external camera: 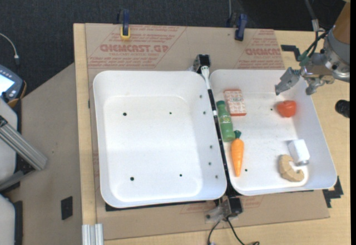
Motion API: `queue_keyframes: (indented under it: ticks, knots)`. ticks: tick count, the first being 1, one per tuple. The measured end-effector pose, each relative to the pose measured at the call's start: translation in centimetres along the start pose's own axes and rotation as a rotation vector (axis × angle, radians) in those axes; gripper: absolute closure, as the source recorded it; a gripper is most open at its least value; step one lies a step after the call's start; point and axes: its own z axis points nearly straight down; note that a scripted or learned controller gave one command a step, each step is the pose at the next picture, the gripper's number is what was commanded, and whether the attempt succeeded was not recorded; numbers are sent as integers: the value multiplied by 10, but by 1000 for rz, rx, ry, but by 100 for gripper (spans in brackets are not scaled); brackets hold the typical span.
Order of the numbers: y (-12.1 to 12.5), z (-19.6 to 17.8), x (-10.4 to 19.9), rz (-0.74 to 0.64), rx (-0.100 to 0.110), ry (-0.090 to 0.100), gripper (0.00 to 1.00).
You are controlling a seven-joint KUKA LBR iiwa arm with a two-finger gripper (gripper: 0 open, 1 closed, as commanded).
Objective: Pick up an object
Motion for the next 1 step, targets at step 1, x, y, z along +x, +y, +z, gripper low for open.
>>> queue_keyframes:
  ticks: [1]
  knots:
    - [43,27,76,-8,-4,1,0]
